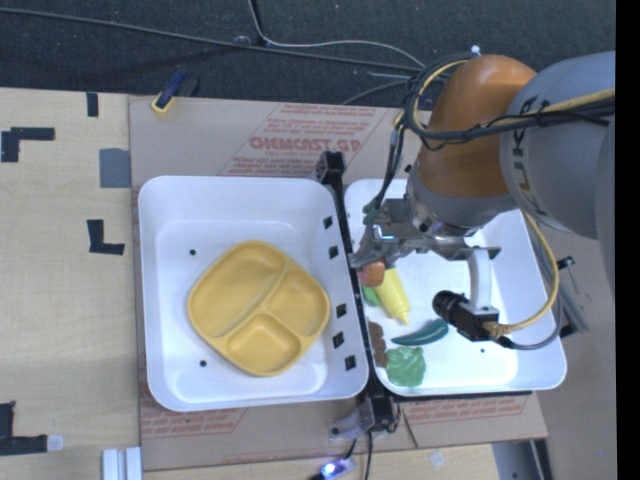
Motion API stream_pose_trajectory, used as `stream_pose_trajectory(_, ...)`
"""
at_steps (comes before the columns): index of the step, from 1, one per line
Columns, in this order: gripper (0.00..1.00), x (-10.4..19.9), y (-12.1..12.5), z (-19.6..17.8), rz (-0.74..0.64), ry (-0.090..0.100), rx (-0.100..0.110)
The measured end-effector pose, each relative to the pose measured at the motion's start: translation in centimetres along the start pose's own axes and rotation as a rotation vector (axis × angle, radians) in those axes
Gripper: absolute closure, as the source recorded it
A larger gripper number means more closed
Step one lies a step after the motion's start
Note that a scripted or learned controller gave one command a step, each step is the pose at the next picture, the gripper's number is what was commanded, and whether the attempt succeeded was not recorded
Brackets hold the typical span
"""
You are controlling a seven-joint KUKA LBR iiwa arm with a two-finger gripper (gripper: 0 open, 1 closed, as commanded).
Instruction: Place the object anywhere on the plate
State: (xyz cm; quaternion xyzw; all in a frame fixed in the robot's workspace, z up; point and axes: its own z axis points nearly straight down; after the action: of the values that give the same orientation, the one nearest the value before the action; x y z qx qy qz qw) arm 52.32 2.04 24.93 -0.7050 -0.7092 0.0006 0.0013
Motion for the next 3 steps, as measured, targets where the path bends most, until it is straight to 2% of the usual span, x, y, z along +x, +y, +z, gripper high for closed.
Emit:
stream_pose_trajectory(1,1.0,5.9,-0.5,0.5,-0.001,-0.001,0.0)
stream_pose_trajectory(3,1.0,14.7,-2.3,2.6,0.0,-0.002,0.001)
